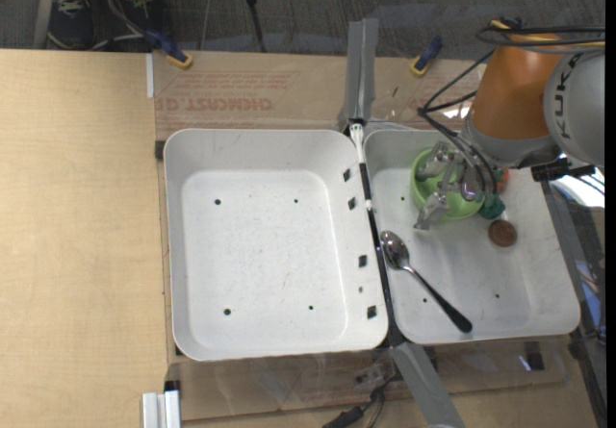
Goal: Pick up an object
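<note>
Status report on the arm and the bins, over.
Tool low in right bin, over green cup. Spoon and brown piece lie beside it.

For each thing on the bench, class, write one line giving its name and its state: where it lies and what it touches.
Spoon: lying flat in the right bin, bowl toward the divider.
Green cup: in the right bin, under the gripper.
Brown round object: resting on the bin floor, apart from the spoon.
Left bin: sits beside the right bin.

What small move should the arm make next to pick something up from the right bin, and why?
Probably lower the gripper slightly onto the green cup: it hangs right over the cup's near edge, while the spoon and brown ball lie farther off.
</note>
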Robot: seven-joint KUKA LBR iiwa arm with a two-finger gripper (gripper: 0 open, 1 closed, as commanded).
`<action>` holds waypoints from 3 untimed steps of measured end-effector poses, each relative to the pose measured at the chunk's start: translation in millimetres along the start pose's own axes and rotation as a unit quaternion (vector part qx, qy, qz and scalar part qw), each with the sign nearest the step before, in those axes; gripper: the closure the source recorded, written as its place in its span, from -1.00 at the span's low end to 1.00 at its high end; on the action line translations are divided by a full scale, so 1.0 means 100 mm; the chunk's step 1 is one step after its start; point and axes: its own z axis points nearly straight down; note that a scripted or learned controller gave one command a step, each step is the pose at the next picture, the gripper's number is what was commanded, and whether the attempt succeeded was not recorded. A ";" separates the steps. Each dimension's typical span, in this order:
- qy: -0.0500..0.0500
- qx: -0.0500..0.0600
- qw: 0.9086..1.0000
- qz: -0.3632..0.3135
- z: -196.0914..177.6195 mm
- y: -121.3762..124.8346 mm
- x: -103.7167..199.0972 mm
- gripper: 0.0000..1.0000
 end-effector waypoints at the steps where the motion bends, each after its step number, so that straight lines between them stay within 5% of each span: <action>1: 0.014 0.004 1.000 -0.017 0.00 0.13 -0.14 -1.00; 2: 0.002 0.000 1.000 0.025 0.01 -0.31 1.02 -1.00; 3: 0.000 0.000 0.996 0.092 0.00 0.07 0.30 -1.00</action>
